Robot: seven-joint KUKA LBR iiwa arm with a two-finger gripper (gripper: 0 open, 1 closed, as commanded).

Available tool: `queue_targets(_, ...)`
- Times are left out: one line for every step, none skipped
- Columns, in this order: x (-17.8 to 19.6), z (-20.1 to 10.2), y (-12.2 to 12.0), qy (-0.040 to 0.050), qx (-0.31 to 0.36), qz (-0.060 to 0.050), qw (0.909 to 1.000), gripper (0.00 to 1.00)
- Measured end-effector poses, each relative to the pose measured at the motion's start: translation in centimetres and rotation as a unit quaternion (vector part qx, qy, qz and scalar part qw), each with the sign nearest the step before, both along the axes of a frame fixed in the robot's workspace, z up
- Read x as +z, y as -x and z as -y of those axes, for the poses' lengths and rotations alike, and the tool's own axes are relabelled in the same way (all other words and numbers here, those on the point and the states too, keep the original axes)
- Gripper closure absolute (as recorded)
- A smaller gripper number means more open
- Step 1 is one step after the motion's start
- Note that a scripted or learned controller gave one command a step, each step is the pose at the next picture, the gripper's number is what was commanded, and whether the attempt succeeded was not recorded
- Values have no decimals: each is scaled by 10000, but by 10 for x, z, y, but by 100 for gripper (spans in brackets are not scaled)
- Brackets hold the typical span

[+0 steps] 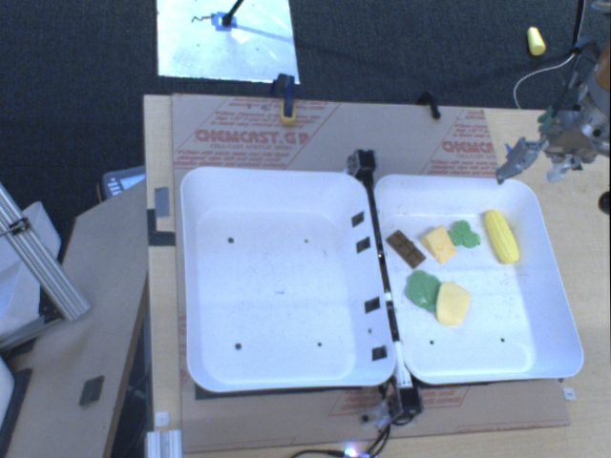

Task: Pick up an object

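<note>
Gripper parked above the right bin's far corner, nothing in hand

You had the gripper (535,158) at the view's upper right, hanging over the bench just beyond the far right corner of the right bin (554,351). Whether its fingers were apart or together you could not tell from this slant; the metal parts there were small and tangled with cable. Nothing showed between them, so you should have counted it as carrying nothing.

Your targets all lay in the right bin, toward its far half. Nearest to the gripper was the corn cob (501,236), a yellow piece lying below and slightly left of the gripper in the view, near the bin's far right wall. Its long axis ran roughly from the far wall toward the near wall, tilted a little, so a grasp would probably have needed the fingers closing across its width.

Left of the cob sat a small green piece (465,234), touching or just beside a yellow wedge (439,244). Further left, near the divide between the bins, lay a brown bar (405,248), set at a slant. Nearer the middle of the bin, a green leafy piece (421,287) pressed against a pale yellow lump (452,303).

The left bin (277,284) held no objects that you could reach for. In my judgement the cob was your cleanest pick, standing slightly apart from its neighbours.
</note>
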State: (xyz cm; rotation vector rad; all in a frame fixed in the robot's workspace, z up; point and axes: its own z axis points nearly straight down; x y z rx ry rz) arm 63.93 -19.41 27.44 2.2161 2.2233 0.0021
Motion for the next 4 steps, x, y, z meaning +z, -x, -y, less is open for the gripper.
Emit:
queue_targets(12, 0, -1, 6, 20, 21, 10000, 100)
queue_targets(-71, -6, 90, -22, -26, -71, 10000, 100)
queue_targets(-149, -47, 156, -29, -10, -58, 10000, 100)
queue_targets(-191, -108, 98, -1, 26, 13, 10000, 100)
